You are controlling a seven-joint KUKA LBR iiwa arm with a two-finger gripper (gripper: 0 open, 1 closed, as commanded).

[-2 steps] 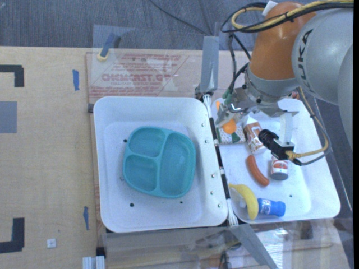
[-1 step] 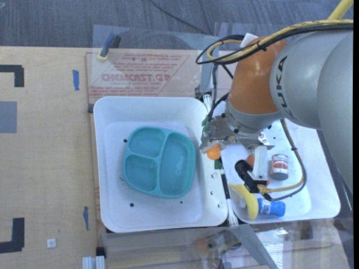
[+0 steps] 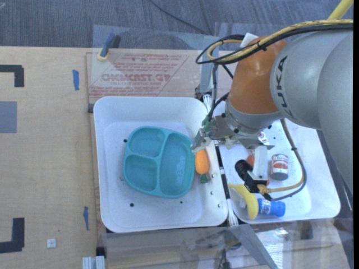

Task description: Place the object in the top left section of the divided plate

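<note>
Carrot point(image 3: 201, 162), small, light toy at the plate's point(image 3: 159, 161) three o'clock, needs mid-body gripping; my pincer's point(image 3: 203, 142) opening I cannot tell.

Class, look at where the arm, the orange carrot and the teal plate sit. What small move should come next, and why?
Probably shift the gripper left toward the plate: the carrot sits just off the plate's right rim, and the top left section holds nothing yet.

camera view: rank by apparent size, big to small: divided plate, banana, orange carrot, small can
1. Teal divided plate, by far the largest.
2. Banana.
3. Small can and orange carrot look about alike; the carrot's far end sits by the gripper, so I won't rank these two.
</note>
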